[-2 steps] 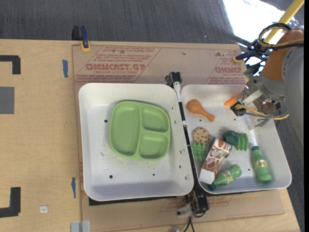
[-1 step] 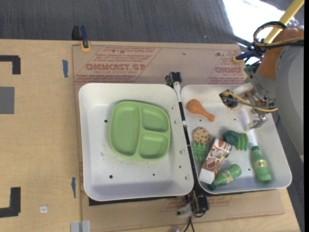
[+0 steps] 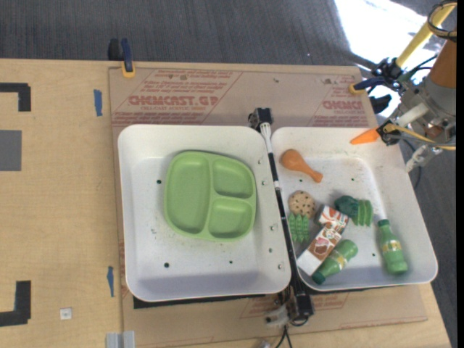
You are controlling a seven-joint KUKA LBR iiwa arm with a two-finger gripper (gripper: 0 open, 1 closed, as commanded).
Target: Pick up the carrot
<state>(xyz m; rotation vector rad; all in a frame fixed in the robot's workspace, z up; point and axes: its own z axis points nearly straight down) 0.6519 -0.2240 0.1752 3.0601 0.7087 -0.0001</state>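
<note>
The orange carrot (image 3: 363,138) hangs above the far right corner of the right bin (image 3: 424,263), its thin tip pointing left. Its thick end sits between the dark fingers of my gripper (image 3: 386,133), which is shut on it. The carrot looks lifted off the bin floor. The arm comes in from the upper right, and cables hide part of the wrist.
On the right bin's floor lie a drumstick (image 3: 299,163), a cookie (image 3: 301,203), a dark green leafy piece (image 3: 355,209), a red and white box (image 3: 328,239) and two green bottles (image 3: 337,259) (image 3: 392,247). The left bin (image 3: 138,194) holds a green divided plate (image 3: 212,194).
</note>
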